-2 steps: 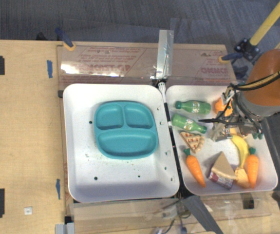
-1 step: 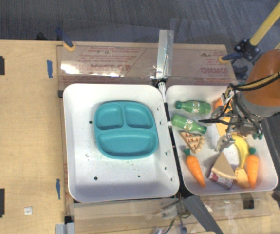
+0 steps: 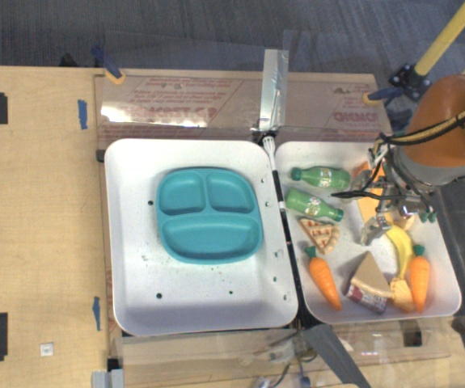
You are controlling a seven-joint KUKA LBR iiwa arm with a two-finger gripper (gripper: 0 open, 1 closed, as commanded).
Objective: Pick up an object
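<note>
The right bin holds several toy foods. Two green bottles lie at its far left, with a pizza slice just below them. One carrot lies near the front and another carrot sits at the right. A banana curves beside a tan wedge and a small can. My gripper hangs low over the bin's middle right, above an orange-yellow block and the banana's upper end. Nothing is visibly held in it.
The left bin carries a teal divided plate. A metal divider stands behind the seam between the bins. The arm's orange band and cables overhang the right bin's far corner. Flat wooden bench lies to the left.
</note>
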